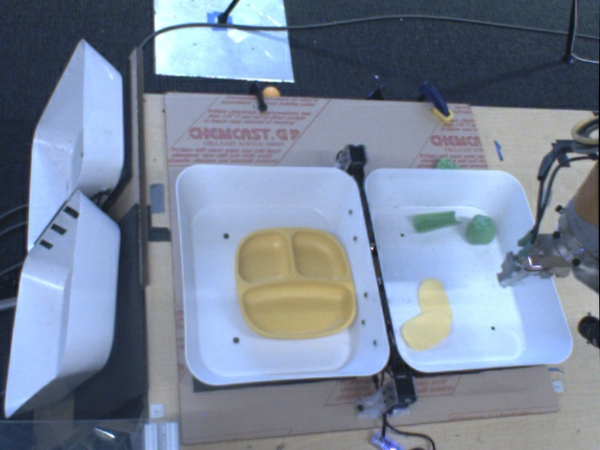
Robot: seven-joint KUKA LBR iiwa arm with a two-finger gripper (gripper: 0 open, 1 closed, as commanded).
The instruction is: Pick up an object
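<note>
The right bin [394, 190] holds a green brush-like object with a cylindrical handle [435, 220] and a round green head [480, 229], and two pale yellow flat pieces [428, 317] lying together near the front. My gripper [525, 268] sits at the right rim of that bin, low over its edge, to the right of the yellow pieces and below the green head. Nothing shows between its fingers.
The left bin [202, 204] holds a yellow divided plate [295, 282]. Two spare white bins [66, 242] lean at the far left. Clamps and cables lie on the bench behind the bins, plus a small green item [447, 164].
</note>
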